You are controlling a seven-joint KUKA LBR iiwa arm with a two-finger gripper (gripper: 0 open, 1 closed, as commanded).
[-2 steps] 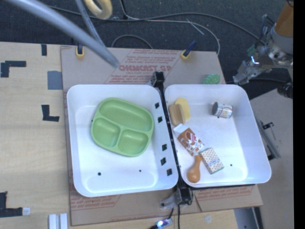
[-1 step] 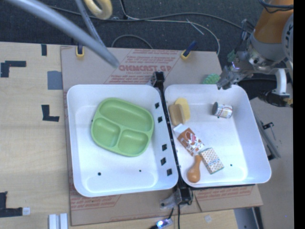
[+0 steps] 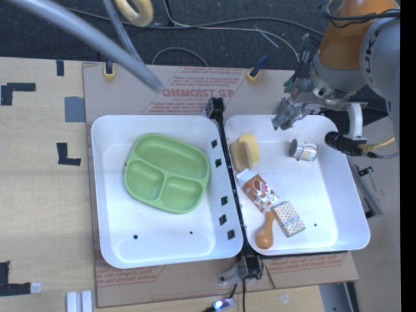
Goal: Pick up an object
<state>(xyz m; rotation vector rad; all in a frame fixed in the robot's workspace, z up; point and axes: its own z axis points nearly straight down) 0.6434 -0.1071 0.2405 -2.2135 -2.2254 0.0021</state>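
Note:
The right bin (image 3: 338, 200) holds a yellow sponge-like block (image 3: 246, 151), a small silver can lying on its side (image 3: 303, 150), a red and white packet (image 3: 259, 193), a small patterned box (image 3: 288, 218) and an orange wooden spoon-shaped piece (image 3: 265, 233). My gripper (image 3: 285, 118) hangs over the bin's far edge, up and left of the can, with nothing visibly between its fingers. The grey arm with its orange band (image 3: 354, 18) comes in from the upper right.
The left bin (image 3: 110, 239) carries a green compartment tray (image 3: 168, 173). A black divider with clips (image 3: 224, 174) runs between the bins. A grey pole (image 3: 78, 28) crosses the upper left, and cables lie behind the bins.

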